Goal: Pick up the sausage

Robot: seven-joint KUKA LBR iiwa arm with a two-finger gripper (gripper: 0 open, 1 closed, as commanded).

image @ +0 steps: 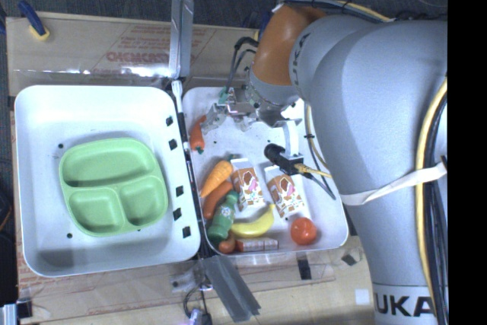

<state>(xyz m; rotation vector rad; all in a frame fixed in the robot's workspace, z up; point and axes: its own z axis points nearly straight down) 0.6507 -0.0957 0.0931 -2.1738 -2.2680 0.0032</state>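
Camera view, for your check. Right bin (332, 234): carrot (215, 175), two cartons (266, 192), banana (255, 224), green bottle (221, 218), tomato (303, 231), all crowded at the near end. Sausage (218, 199), reddish-brown, lies between carrot and bottle, touching both. A small orange piece (197, 138) sits by the divider. Left bin (30, 164): green tray (114, 183). Arm bends in from the right; gripper (228, 109) is low over the far end. You cannot tell its finger state; wrist cabling clutters it.

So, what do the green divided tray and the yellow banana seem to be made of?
Green divided tray: probably moulded plastic, matt, with soft rounded compartment edges and an even colour. Yellow banana: likely a plastic toy, smooth, slightly shiny, uniformly yellow; the material is not certain.
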